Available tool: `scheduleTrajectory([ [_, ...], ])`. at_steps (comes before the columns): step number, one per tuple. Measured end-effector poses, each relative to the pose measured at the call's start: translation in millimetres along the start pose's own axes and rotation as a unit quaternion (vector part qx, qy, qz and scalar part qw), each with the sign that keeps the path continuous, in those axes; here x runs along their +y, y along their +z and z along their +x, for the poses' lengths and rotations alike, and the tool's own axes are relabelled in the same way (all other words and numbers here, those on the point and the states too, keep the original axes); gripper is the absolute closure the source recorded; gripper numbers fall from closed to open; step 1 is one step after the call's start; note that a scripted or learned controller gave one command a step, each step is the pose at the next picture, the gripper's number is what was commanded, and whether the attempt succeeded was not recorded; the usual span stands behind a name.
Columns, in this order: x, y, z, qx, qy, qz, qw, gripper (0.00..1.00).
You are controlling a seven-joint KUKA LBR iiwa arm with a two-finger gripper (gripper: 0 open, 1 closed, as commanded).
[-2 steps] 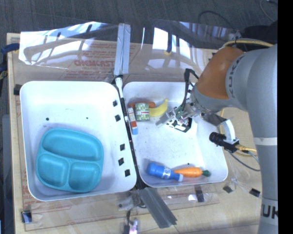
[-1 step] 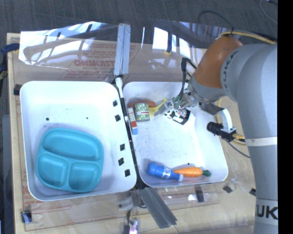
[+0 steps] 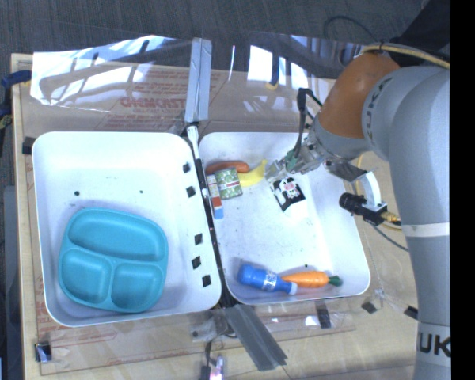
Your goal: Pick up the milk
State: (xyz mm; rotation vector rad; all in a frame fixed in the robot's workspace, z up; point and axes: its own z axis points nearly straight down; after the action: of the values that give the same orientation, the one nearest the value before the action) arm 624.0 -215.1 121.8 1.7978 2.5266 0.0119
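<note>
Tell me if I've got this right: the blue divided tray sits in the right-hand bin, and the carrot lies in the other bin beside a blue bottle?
Not quite. The camera view shows the blue divided tray in the left bin. The carrot does lie in the other bin, beside the blue bottle.

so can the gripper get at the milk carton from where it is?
Probably yes. The milk carton lies by the divider in the right bin, top exposed; the gripper hangs just right of it. The sausage and banana crowd it.

Arm (image 3: 427, 236) shows "UK"; bench (image 3: 154, 101) perhaps "CHEMCAST".
</note>
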Motion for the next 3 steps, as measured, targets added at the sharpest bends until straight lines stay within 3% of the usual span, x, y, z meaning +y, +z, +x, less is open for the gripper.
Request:
scheduleTrajectory([
  [1, 9, -93, 25, 0.013, 0.029, 0.014, 0.9994, 1.00],
  [2, 63, -105, 65, 0.014, -0.105, 0.011, 0.9944, 1.00],
  [3, 62, -105, 65, 0.014, -0.105, 0.011, 0.9943, 0.00],
])
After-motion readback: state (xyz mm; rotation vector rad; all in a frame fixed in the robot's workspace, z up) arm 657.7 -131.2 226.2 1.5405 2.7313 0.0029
